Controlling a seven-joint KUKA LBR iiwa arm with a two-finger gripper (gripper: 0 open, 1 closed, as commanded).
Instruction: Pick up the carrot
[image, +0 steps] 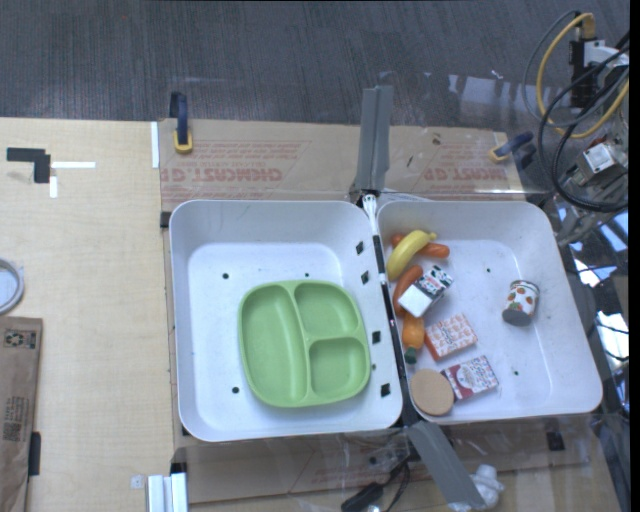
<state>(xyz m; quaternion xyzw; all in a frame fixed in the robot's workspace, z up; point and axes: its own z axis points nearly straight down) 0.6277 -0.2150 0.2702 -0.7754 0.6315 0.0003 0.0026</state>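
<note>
Nearest the right bin's (560, 240) front wall lie a round biscuit (433, 392) and two red packets (470, 377), crowded against the divider. Just behind them is the carrot (406, 296), orange and tapered, partly under a small carton (432, 283), probably awkward to grasp. A banana (408, 252) lies beyond.

In the top right corner a bunch of cables (548, 62) loops around, some yellow and some black. Little white boxes (601, 157) sit among them. I cannot tell if they are part of the robot.
</note>
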